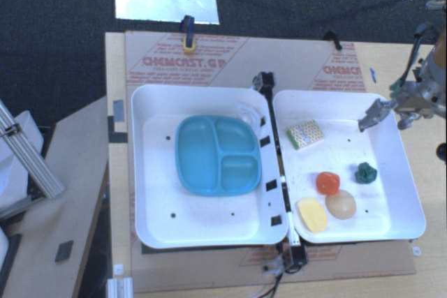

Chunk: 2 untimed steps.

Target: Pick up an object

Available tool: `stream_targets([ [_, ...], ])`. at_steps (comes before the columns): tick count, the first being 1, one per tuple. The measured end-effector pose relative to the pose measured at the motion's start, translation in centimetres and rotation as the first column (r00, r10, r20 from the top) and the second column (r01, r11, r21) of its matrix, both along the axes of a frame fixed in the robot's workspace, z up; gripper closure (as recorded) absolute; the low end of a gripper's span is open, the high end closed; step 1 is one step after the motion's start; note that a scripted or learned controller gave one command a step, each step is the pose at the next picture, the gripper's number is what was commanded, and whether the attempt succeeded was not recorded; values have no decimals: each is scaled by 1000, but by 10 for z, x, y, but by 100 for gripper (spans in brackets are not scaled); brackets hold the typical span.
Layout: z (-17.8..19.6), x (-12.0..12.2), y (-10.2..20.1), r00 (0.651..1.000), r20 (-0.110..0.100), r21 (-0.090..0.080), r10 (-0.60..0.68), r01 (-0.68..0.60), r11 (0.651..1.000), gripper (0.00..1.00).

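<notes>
One patterned sponge [305, 134] lies long axis slanting up-right, near the spread, empty tool [388, 116].

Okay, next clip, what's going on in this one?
A robot arm reaches in from the right, its gripper above the far right part of the right bin, holding nothing. In that bin lie a patterned sponge, a red ball, a yellow piece, a tan ball and a dark green lump. The left bin holds a blue divided plate.
</notes>
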<state>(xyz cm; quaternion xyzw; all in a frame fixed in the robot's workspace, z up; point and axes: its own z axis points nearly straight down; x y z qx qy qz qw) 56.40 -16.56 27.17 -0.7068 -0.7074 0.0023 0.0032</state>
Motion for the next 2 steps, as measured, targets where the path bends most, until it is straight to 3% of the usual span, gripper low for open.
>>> stream_targets([
  [1, 5, 2, 0, 1000, 9, -2, 2, -2, 1000, 0],
  [2, -44, 12, -1, 1000, 7, -2, 1, -1, 1000, 0],
])
